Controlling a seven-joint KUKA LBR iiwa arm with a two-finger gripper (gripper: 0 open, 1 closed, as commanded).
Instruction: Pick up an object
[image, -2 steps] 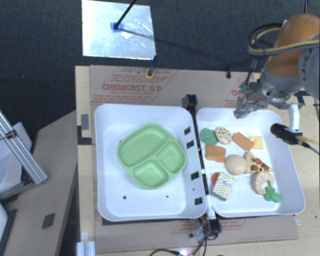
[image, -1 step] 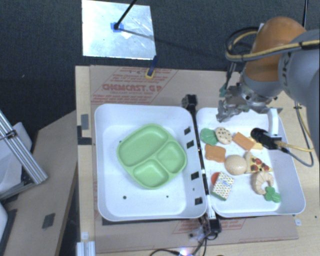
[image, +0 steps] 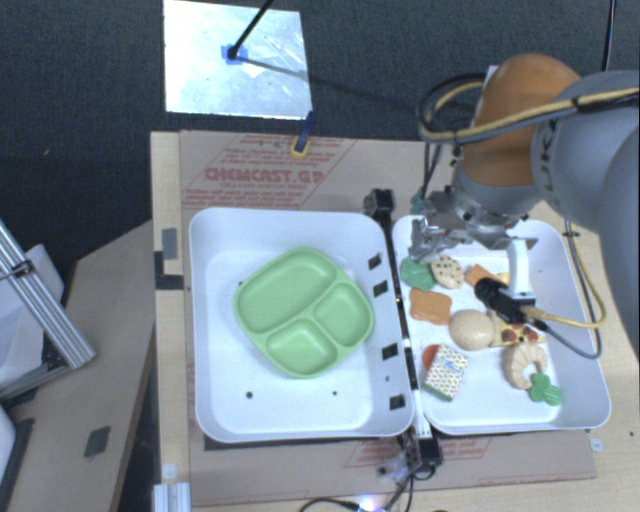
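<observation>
So far nothing is lifted: your gripper (image: 428, 240) hangs low over the right bin (image: 580, 390), just above the green toy (image: 415, 272) and cookie (image: 447, 270); you cannot tell its state, so grasping remains

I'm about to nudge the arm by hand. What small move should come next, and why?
Probably a short descent straight down. The gripper hovers over the far left corner of the right bin, just above the green toy and the cookie, with nothing visibly between its fingers.
</observation>
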